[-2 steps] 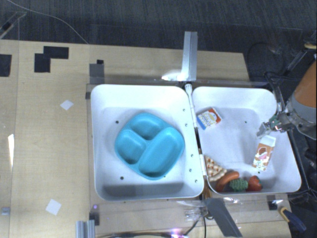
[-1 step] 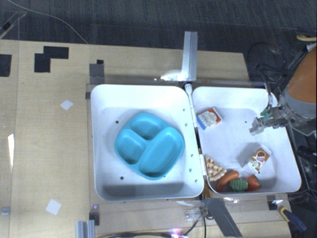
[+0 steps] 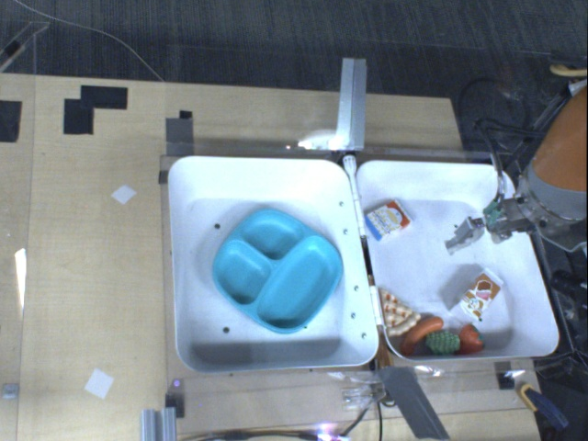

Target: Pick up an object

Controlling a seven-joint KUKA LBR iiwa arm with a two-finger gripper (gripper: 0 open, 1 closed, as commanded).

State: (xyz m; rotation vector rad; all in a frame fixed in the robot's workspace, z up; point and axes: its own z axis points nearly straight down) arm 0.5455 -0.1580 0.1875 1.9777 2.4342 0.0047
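Observation:
My gripper reaches in from the right and hangs over the middle of the right bin. A small white and orange carton lies to its left, near the bin's divider. A second small carton lies below the gripper in the view, apart from it. At the bin's front edge sit a waffle piece, an orange sausage-like toy, a green toy and a red toy. I see nothing held in the gripper.
The left bin holds a blue divided plate. A metal post stands behind the joint of the two bins. The arm's orange band and cables crowd the right side.

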